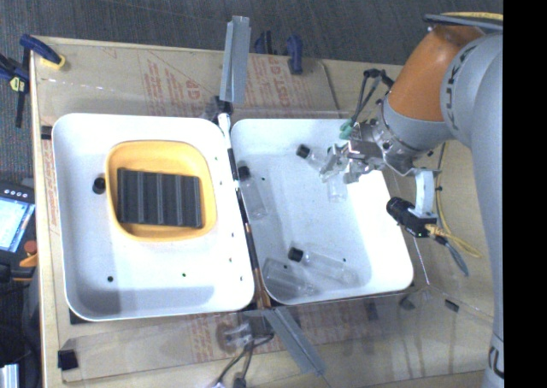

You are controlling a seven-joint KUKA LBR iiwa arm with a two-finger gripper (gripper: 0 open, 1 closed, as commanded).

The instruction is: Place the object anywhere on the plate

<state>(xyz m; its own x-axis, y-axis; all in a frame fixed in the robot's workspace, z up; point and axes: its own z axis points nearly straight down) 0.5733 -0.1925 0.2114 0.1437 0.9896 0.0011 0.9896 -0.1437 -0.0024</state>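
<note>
Gripper (340,164) hangs over the upper part of the right bin (389,232), toward one o'clock of that bin's floor, at the end of the grey arm (461,79) with its orange band, which enters from three o'clock. Whether its fingers are parted or closed cannot be told; the metal parts blur against the white floor, and nothing can be made out between them.

Several clear plastic bottles with black caps lie in the right bin. One bottle (249,190) lies along the bin's nine o'clock wall, cap toward twelve. Another bottle (320,262) lies near six o'clock, its cap pointing toward nine, and a further clear piece (282,279) lies at seven o'clock, just beside it. A small black cap (302,152) shows near eleven o'clock of the gripper, close to it; whether a bottle is attached is unclear.

In the left bin (85,284) sits the yellow plate (158,155), centred slightly toward twelve o'clock, with a dark ribbed insert (160,198) on it. A small black object (99,184) lies at the plate's nine o'clock, just beside its rim.
</note>
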